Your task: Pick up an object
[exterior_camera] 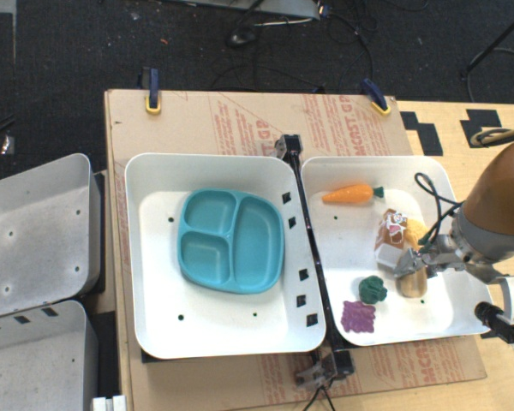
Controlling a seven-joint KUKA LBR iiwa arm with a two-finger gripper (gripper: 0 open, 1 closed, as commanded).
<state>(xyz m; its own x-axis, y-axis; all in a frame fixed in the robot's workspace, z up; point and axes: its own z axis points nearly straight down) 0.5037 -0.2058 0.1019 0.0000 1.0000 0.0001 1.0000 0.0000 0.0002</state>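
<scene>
The right bin (437,319) holds an orange carrot (349,195) at its far side, a brown and white packet (391,229) with a yellow piece (415,229) beside it, a dark green toy (373,289) and a purple toy (358,316) near the front. My gripper (409,266) is low over the middle right of this bin, just right of the green toy. A tan object (413,284) lies directly beneath or against it; whether it is gripped is hidden.
The left bin (154,315) carries a teal divided plate (231,240). A black divider (307,238) with clamps runs between the bins. The grey arm (497,212) with black cables enters from the right. White trays (34,229) sit off the bench at left.
</scene>
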